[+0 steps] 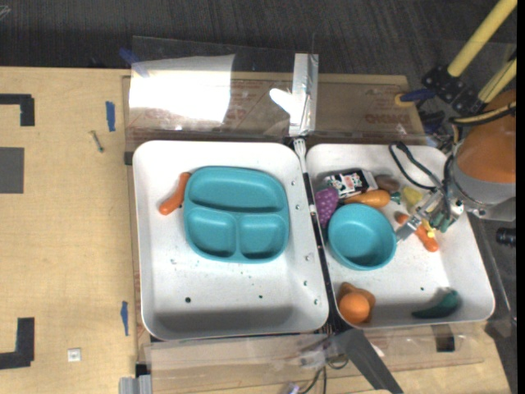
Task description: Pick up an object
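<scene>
Clutter crowds the right bin (467, 257), probably because it is the picking side: an orange carrot-like piece (427, 237) lies just right of the teal bowl (362, 235), the likeliest target. The gripper (426, 218) hangs low just above that piece, beside the bowl's right rim; whether the jaws are wide or closed I cannot tell. An orange fruit (355, 305) sits below the bowl, a divided teal plate (237, 213) well left of it.

Bright overhead light glares off the clear panel (184, 97) behind the bins (detail slightly soft), shadows faint.
</scene>
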Tool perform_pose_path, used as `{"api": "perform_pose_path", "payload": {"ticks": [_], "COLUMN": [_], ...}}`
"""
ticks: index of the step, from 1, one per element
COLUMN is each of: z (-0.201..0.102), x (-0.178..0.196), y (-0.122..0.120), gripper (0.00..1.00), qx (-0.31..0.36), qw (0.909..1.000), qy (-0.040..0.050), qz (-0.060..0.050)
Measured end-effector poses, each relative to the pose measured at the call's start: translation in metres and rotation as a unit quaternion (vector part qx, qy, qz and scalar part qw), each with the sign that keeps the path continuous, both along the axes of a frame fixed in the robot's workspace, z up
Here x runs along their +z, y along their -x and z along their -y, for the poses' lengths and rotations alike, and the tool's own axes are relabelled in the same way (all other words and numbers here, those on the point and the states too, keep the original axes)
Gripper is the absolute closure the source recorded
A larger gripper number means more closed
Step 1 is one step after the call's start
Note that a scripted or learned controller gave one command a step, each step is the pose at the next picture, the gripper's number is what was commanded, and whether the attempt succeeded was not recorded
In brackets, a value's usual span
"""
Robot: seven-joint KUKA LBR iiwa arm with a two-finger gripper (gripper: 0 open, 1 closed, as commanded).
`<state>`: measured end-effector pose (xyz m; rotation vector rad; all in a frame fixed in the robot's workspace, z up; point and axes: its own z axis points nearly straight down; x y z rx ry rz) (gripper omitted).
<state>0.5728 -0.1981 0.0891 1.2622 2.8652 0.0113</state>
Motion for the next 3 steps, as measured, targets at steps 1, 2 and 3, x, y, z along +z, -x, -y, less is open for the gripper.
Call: {"api": "perform_pose_path", "payload": {"ticks": [1,2,3], "z": [0.001,-0.07,-0.125], "x": [0.011,0.1,0.152], "y": [-0.002,0.027,-0.001], "gripper": [1.0,1.0,1.0], "qx": [0.001,-0.228,-0.311], "qw": [1.0,0.9736,0.9505], "qy": [0.0027,-0.0006,-0.0012], "qz": [0.003,-0.003,-0.004]}}
